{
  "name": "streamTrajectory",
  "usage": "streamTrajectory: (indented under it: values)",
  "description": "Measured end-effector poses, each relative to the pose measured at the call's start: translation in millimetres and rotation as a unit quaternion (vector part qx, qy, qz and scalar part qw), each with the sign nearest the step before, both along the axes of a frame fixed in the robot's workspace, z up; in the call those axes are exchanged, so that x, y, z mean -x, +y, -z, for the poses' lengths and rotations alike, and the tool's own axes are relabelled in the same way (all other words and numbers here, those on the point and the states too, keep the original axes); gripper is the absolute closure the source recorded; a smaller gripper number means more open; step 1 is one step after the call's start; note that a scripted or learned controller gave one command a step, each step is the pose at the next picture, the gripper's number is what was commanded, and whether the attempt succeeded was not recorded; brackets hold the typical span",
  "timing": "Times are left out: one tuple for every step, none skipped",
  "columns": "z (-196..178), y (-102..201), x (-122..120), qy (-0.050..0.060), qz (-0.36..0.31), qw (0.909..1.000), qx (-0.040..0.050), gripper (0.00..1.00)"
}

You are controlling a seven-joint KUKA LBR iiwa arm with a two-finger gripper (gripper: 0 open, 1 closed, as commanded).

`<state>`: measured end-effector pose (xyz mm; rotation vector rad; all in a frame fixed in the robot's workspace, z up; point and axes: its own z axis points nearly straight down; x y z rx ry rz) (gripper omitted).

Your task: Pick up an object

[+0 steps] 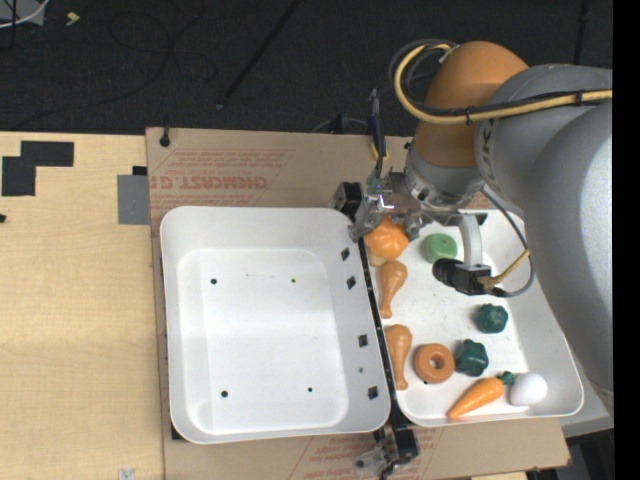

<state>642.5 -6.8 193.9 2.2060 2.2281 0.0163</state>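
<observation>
So, target: the orange lump (386,241) is the likeliest pick. It lies at the far left corner of the right bin (535,343), close against the wall shared with the left bin (260,338).
Gripper: the gripper (377,206) sits just above the lump, at its far edge, touching it or nearly so.
Grip state: the wrist hides it, so I cannot tell whether it is open or closed, or whether it has hold of anything.
Close neighbours: an orange gourd (391,284) lies just beside the lump on the near side, and a green disc (438,246) is near on the right.
Further off: a second gourd (399,353), a brown ring (434,362), two dark green pieces (490,318), a carrot (475,396) and a white egg (527,389) lie towards the bin's near end, well clear of the pick.
Doing it well: centre over the lump's middle rather than its far edge, and come straight down.
Approach: close along the wall, not across it, so one side does not jam against the rim.
Risk: the lump looks rounded and smooth, so an off-centre squeeze could squirt it towards the gourd.
Check: lift slowly and confirm the lump rises with the gripper.
</observation>
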Motion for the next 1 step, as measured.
streamTrajectory:
  values:
    - [-81.4,21.0,-2.8,0.003,0.003,1.0000,0.0010,1.00]
